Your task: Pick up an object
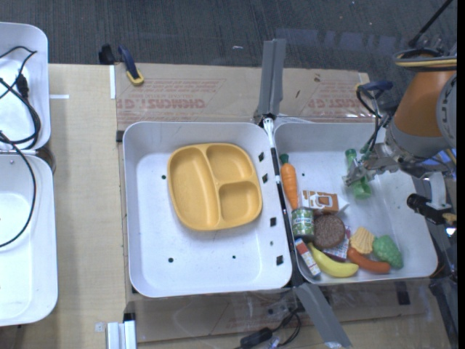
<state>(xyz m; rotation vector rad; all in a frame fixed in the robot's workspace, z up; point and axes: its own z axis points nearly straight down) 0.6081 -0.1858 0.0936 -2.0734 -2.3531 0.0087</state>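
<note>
My gripper [359, 174] hangs over the upper middle of the right bin [407, 195], at the end of the grey arm with its orange band [425, 104]. A green object [361, 188] lies right at the gripper's tip, and another bit of green [351, 155] shows just above it; the gripper hides what joins them. Whether that green object is held cannot be told. Lower in the bin lie a carrot [290, 184], a small carton [320, 201], a green can [303, 222], a brown patty [329, 230], a banana [333, 262] and a green vegetable [387, 251].
The left bin [145, 224] holds a yellow divided plate [216, 185]. A raised divider [274, 166] separates the two bins. A red-orange toy [369, 262] and a yellow piece [361, 239] crowd the right bin's front. Cables and white trays [22, 195] sit at the far left.
</note>
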